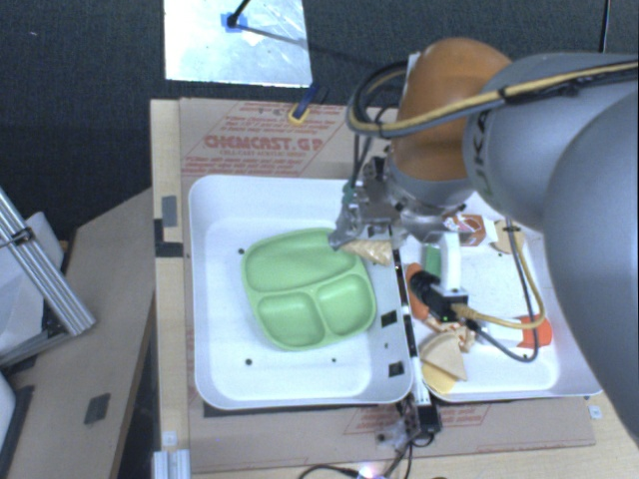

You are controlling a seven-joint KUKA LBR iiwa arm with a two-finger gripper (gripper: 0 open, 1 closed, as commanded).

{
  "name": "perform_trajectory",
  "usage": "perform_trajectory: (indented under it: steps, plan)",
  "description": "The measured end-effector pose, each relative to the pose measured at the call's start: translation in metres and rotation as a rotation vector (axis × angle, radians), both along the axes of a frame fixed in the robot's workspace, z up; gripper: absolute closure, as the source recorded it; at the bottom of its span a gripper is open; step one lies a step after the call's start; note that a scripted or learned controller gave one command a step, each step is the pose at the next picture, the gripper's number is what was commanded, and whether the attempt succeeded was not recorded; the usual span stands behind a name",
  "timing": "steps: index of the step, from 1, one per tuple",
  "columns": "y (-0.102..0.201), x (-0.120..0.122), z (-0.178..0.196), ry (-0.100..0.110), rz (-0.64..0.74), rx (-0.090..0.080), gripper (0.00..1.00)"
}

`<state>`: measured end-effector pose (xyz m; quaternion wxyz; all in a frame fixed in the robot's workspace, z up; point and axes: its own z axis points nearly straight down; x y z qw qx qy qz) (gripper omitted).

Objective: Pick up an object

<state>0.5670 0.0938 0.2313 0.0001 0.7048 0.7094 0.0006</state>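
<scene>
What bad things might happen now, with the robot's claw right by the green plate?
1. The gripper sits at the far right rim of the green divided plate. A wide, smooth plate like that may slip instead of lifting.
2. A small tan piece lies right under the gripper beside the plate, so it might get nudged or grabbed by mistake.
3. The gripper works close to the divider between the two bins, so it could bump that.
</scene>
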Motion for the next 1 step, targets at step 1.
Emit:
perform_trajectory:
  steps: [1]
  plan:
    - [0.0083,0.0132,-0.0036,-0.001,0.000,0.000,1.00]
